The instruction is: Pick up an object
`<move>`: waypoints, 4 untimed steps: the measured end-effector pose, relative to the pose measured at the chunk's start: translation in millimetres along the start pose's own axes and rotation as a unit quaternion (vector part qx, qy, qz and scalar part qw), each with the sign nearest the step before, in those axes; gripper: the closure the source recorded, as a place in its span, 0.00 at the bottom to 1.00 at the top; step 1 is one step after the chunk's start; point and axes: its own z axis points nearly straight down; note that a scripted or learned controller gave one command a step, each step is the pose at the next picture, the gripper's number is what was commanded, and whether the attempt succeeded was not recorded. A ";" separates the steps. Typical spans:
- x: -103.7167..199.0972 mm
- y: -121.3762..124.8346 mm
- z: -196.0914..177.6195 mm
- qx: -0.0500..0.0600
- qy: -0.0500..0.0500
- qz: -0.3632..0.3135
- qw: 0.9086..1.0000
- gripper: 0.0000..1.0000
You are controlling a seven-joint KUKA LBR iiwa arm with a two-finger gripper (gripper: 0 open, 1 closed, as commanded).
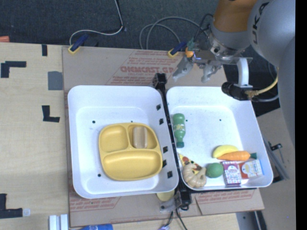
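From where I stand, the grey two-finger gripper (197,71) hangs above the far rim of the right-hand shallow white bin (211,110), close to the divide between the two bins, its fingers spread well apart with nothing between them. Everything worth picking lies well away from it: a green plastic bottle (179,129) lies against the bin's left wall, and the rest crowds the near edge, with a yellow toy banana (224,150) touching an orange toy carrot (234,156), a round green ball-shaped fruit (215,170) just beside a small red and white carton (231,172), a second little printed carton (253,167) next to that, and a tan, knobbly pastry-like toy (194,175) in the corner. The left-hand white bin (81,104) holds a yellow compartment tray (129,151) with a brown oblong piece (139,137) in its upper right compartment. My worry is the crowding: a descent into that near cluster could land the fingers on two things at once, or push the carrot and banana aside and close on air. The bottle looks the cleaner target, but it sits so near the wall that one finger might strike the rim or the divider. It is also rounded and lying flat, so I judge it could roll out of a grip that is slightly off centre.
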 end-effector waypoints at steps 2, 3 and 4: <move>-21.6 22.3 12.6 0.002 0.000 -0.001 1.000 0.00; -79.6 22.1 -1.5 0.000 -0.001 0.003 1.000 0.00; -64.1 15.0 4.4 0.001 0.000 0.001 1.000 0.00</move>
